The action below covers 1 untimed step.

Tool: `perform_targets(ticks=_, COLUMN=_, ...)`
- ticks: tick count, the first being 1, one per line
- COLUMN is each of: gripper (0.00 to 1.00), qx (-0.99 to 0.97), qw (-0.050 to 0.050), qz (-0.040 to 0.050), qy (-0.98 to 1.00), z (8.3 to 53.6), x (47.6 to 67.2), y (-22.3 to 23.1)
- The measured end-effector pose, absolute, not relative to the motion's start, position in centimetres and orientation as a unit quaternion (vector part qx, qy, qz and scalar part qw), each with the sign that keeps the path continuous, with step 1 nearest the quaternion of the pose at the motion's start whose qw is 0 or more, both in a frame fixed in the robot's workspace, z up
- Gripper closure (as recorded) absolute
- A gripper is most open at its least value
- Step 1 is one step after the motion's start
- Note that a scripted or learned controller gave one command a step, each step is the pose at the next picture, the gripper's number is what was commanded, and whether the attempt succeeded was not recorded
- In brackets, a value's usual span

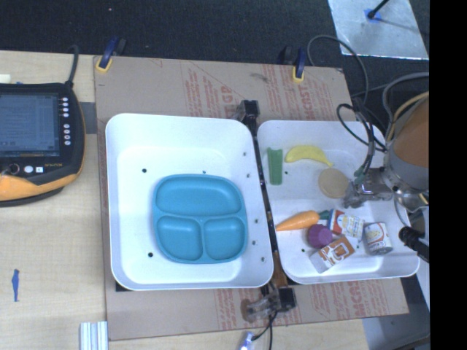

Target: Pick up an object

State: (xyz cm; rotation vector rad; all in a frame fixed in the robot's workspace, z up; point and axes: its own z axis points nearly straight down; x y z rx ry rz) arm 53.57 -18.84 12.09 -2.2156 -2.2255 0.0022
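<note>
Operator, note these limits of the view. The arm (410,141) is cut off at the right, so you see just its orange band and wrist. The gripper (363,189) is a small metallic blur above the right bin (292,267); its fingertips cannot be told apart. The tan disc (332,183) is partly covered by it. The can (376,238) and the two cartons (336,251) carry labels too small to read. The purple item (318,235), possibly a toy fruit, lies partly under the cartons. The pendant (33,141) is cropped at the left edge; its screen text is illegible.
</note>
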Motion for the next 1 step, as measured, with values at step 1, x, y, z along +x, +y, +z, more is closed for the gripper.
perform_targets(ticks=1, gripper=1.00, qx=-0.705, qw=-0.001, qz=-0.0002, qy=-0.709, z=10.31, x=50.79, y=-18.83)
